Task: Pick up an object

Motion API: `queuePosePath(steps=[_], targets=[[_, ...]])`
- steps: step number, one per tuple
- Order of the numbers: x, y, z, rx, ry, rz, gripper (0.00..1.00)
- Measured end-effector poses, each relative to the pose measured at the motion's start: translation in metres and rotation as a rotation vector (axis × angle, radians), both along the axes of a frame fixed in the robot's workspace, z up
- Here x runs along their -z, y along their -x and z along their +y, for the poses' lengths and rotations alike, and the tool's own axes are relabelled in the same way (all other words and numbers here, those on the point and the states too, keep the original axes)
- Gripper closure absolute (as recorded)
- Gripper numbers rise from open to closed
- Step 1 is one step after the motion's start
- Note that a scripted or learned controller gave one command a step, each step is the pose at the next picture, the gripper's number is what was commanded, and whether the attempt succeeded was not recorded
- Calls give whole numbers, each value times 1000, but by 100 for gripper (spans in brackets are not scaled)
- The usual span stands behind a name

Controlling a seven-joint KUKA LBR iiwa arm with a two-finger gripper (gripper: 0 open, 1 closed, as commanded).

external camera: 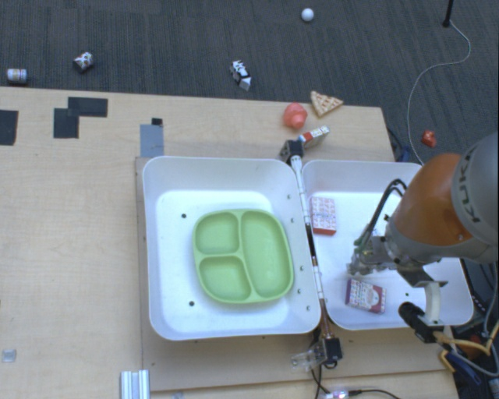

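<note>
The nearest candidate for pickup is a small red-and-white carton (pixel 365 296), lying flat on the floor of the right bin (pixel 343 183), toward that bin's near edge. The gripper (pixel 366 259) sits directly above the carton in the view, just beyond its far edge, very close to it; whether the two touch cannot be determined. Nothing is visible between the fingers, and their spacing cannot be determined from this angle.

A second carton (pixel 323 215), pink and white, lies flat farther back in the same bin, close to the divider side, up and left of the gripper and clearly apart from it.

The arm (pixel 440 206) enters from the right of the right bin, its orange band overhanging the bin's right half.

Left of the right bin, touching it along the shared rim, stands the left bin (pixel 156 257). It holds a light green divided plate (pixel 243 256) with three compartments, lying flat near the bin's centre.

Beyond the right bin's far edge, on the wooden bench (pixel 70 257), rest a red ball (pixel 295 115), a wedge-shaped tan item (pixel 326 102) and a small red-and-white tube (pixel 316 135). A white ball (pixel 307 14) lies farther back on the dark floor.
</note>
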State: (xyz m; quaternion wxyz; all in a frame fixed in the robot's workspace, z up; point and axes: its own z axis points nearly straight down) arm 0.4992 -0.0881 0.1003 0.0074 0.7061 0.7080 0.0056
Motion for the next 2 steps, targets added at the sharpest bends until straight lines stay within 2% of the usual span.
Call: queuePosePath(steps=[1, 2], targets=[[0, 0, 0, 0, 0, 0, 0], [-11, -1, 1, -1, 0, -4, 100]])
